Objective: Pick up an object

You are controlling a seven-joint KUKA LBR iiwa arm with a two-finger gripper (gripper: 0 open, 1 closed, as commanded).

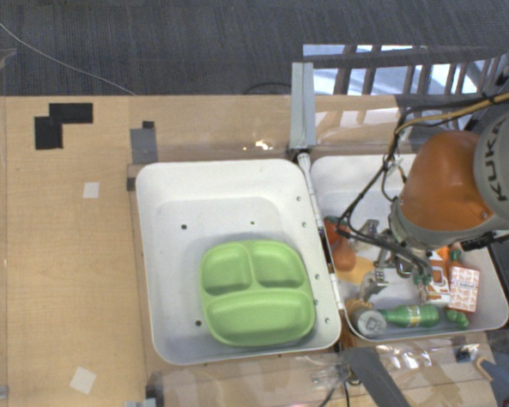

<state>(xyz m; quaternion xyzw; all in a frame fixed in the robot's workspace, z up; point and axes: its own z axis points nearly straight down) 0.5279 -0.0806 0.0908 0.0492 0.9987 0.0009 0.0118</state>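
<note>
From my remote seat I see two white bins side by side on the wooden bench (61, 279); the left bin (164, 195) holds a green divided plate (256, 291) with three compartments, lying flat toward the near right part of that bin; the right bin (343, 180) is where the arm (443, 187) reaches in, grey with the orange band above the wrist, black cables looping off its left side; the gripper (381, 277) hangs low over the middle of the right bin, metal parts pointing down and left; I cannot tell how it is set, too much clutter and too small, and I see nothing clearly caught in it; candidate objects for the pick sit in that same bin: a green bottle (412, 318) lying on its side along the near wall, with a grey round cap or lid (371, 323) just beside its left end; an orange item (344, 255) near the bin's left wall, just left of the gripper; a red-and-white printed packet (463, 287) toward the right, partly under the arm; a metal rail (301, 105) runs up from between the bins; black squares (60, 122) mark the bench at far left.
</note>
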